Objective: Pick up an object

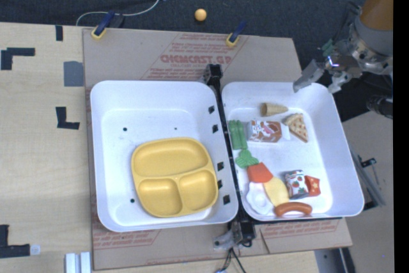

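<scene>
The right bin [332, 137] holds toy food: a cone [273, 109], a pizza slice [296, 126], a brown packet [264, 131], a green vegetable [238, 142], an orange-red piece [260, 172], a yellow block [276, 190], a red-and-white carton [300, 184], a sausage [294, 208] and a white piece [255, 199]. My gripper [317, 78] hangs above the bin's far right corner, apart from all of them, with nothing visibly held.
A yellow divided plate [174, 176] lies in the left bin [115, 118]. A small orange ball [200, 14] rests on the dark floor beyond the bench. Two clamps [102, 26] hold the cardboard sheet's far edge.
</scene>
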Tool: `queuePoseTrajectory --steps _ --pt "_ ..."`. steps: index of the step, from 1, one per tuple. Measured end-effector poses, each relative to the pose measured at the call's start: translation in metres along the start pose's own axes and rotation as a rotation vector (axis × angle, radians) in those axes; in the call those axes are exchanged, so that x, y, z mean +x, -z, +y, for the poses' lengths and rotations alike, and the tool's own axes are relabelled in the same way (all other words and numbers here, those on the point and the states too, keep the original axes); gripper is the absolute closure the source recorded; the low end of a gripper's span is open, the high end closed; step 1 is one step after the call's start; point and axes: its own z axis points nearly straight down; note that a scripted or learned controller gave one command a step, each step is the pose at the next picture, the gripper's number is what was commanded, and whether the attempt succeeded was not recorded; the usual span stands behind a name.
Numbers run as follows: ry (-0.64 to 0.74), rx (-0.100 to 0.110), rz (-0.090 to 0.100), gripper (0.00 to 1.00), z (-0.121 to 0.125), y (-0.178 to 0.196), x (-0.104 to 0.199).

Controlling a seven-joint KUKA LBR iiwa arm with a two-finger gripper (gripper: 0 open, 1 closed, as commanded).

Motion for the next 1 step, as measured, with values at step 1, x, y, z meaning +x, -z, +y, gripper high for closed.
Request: queuePoseTrajectory --steps 1 --pt "0.004 0.009 0.003 0.00 0.0269 -0.1829 0.0556"
